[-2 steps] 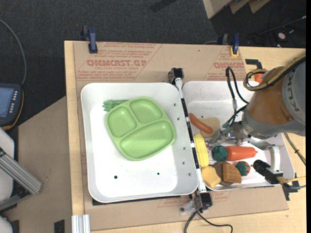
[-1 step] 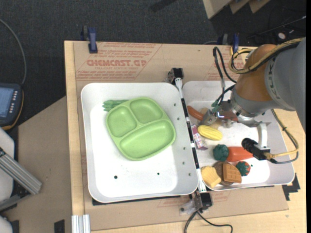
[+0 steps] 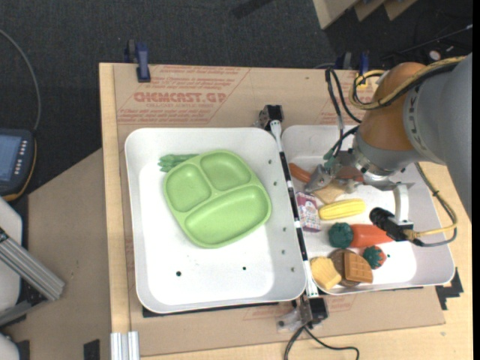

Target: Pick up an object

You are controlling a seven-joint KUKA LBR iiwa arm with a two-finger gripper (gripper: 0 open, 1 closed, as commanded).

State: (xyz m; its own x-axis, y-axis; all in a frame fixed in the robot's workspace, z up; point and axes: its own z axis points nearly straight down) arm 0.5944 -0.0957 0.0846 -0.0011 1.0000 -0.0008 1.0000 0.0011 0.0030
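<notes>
My gripper is down in the right bin, near its upper left part, just above a tan bread-like piece and to the right of an orange-red piece. Below it lie a yellow corn-like toy, a purple-and-white packet, a green broccoli and an orange carrot. At the bin's front sit a yellow wedge, a brown waffle-like piece and a small red-and-green toy. The wrist hides what is under the gripper.
The left bin holds a light green divided plate, with a small green item at its upper left corner. The two bins meet along a rim. Cables run behind the right bin, and the grey arm covers its upper right.
</notes>
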